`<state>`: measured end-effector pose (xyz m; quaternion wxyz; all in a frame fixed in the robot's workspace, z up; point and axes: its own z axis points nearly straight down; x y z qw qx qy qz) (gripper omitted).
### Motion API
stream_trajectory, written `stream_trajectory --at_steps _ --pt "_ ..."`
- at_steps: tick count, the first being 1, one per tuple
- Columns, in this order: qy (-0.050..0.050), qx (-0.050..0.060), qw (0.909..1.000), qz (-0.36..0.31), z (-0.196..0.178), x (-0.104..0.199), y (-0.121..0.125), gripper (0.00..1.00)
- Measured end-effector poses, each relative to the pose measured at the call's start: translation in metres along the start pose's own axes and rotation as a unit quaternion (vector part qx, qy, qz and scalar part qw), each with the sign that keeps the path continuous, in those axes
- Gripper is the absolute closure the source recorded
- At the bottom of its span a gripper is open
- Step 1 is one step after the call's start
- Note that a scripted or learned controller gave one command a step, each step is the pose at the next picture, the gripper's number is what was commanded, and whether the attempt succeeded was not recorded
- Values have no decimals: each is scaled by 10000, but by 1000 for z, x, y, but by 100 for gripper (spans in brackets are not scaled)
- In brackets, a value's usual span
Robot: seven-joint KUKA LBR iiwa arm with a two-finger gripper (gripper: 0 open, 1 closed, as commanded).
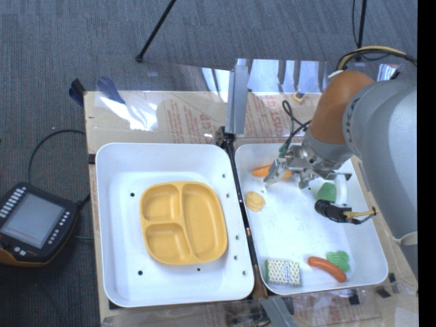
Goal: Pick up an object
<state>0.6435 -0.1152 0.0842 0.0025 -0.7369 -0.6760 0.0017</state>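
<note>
Orange, the toy carrot [261,172] lay in the right bin [300,288] just beside the gripper [289,176]; whether that gripper was open or closed, I could not tell.

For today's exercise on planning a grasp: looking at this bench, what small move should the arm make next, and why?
Probably lower the pincer a little onto the orange piece at the back of the right bin. The pincer sits right beside that piece, with nothing visibly between its fingers, so it looks the closest candidate. The round tan piece lies nearer the camera and would need a longer shift.
</note>
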Motion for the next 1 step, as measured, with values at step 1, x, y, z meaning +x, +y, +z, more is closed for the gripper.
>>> stream_trajectory --at_steps 1 --pt "6 9 9997 262 0 37 -3 0"
